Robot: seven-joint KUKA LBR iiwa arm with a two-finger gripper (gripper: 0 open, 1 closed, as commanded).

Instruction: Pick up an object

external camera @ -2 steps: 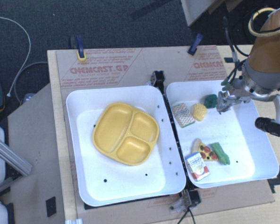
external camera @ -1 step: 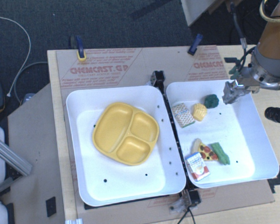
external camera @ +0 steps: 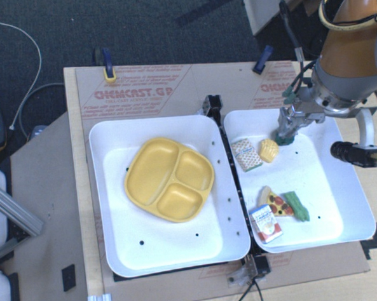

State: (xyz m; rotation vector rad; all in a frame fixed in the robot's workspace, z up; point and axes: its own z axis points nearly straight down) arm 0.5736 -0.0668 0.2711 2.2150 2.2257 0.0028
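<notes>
Bench with 2 shallow white bins side by side on a brown board. Left bin (external camera: 109, 202): 1 yellow divided plate (external camera: 169, 178) with 3 compartments lies near the bin's centre, turned at a slant to the bin's edges. Right bin (external camera: 344, 194): 5 small objects. A patterned cracker packet (external camera: 246, 154) lies close to the bin's left edge in its far half; a yellow corn piece (external camera: 269, 150) sits just beside it on the right. Toward the near left corner lie a pizza slice (external camera: 276, 202), a green vegetable piece (external camera: 297, 205) touching or nearly touching the slice's right side, and a small red-and-white carton (external camera: 265, 223) at the near edge, tilted against the bin's left wall. The arm (external camera: 350, 41), grey with an orange band, enters from the right over the bin's far right corner. The gripper (external camera: 286, 136) points down in the far half of the right bin, near the corn piece on its right; whether its fingers are open or closed cannot be told, and no object is seen between them
</notes>
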